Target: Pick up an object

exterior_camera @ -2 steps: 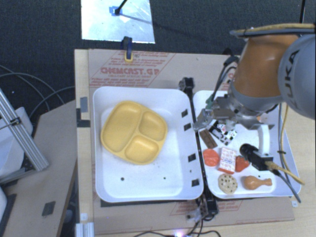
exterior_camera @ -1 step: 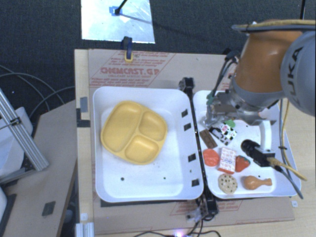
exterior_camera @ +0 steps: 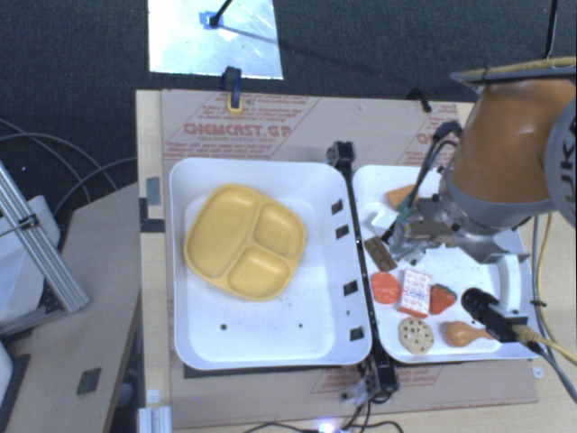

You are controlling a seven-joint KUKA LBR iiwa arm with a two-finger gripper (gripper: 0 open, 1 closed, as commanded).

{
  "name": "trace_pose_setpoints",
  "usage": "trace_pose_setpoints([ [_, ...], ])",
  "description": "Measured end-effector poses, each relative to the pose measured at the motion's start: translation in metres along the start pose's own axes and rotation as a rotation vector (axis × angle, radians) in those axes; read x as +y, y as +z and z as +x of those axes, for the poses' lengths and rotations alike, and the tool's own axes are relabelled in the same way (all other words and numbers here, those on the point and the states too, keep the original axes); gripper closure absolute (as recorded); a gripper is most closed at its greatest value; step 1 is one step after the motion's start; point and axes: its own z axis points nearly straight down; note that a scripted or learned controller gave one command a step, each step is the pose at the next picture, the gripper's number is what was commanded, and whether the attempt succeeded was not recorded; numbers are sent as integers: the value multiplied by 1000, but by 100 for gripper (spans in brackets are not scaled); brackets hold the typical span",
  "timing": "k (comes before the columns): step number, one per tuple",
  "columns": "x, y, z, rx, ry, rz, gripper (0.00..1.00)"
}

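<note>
Over right bin [exterior_camera: 379,180]: claw [exterior_camera: 402,239] near brown bar [exterior_camera: 381,255].

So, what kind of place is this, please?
Probably a robotics lab bench for grasping tests. Two white bins sit side by side on a board, one holding a yellow divided tray, the other toy food such as a cookie, under a robot arm.
</note>
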Motion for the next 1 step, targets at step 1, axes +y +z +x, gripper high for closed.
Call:
trace_pose_setpoints([
  [1, 2, -42, 57, 2, -10, -6, 100],
])
